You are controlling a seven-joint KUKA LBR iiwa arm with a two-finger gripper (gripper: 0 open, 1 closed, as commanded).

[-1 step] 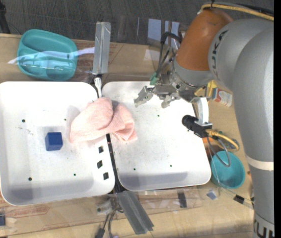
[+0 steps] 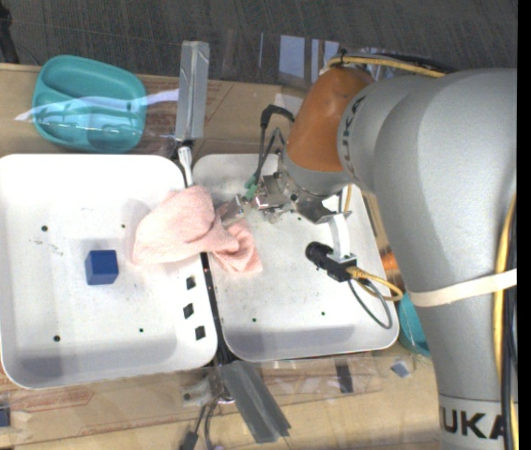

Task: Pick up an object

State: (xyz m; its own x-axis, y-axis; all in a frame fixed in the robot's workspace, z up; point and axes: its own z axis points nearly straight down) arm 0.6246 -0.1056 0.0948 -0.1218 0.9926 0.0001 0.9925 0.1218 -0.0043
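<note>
A crumpled pink cloth (image 2: 195,232) lies draped over the divider between the two white bins, half in each. A small blue cube (image 2: 102,266) sits in the left bin (image 2: 22,214). My gripper (image 2: 237,204) hangs low at the back of the right bin (image 2: 284,326), right at the cloth's upper right edge. Its fingers are too small and cluttered to read. The grey arm with its orange band (image 2: 326,120) reaches in from the right.
A teal plastic container (image 2: 87,101) rests on the bench behind the left bin. A black cable with a yellow-wrapped end (image 2: 345,270) hangs over the right bin. The big grey arm body covers the bench's right side.
</note>
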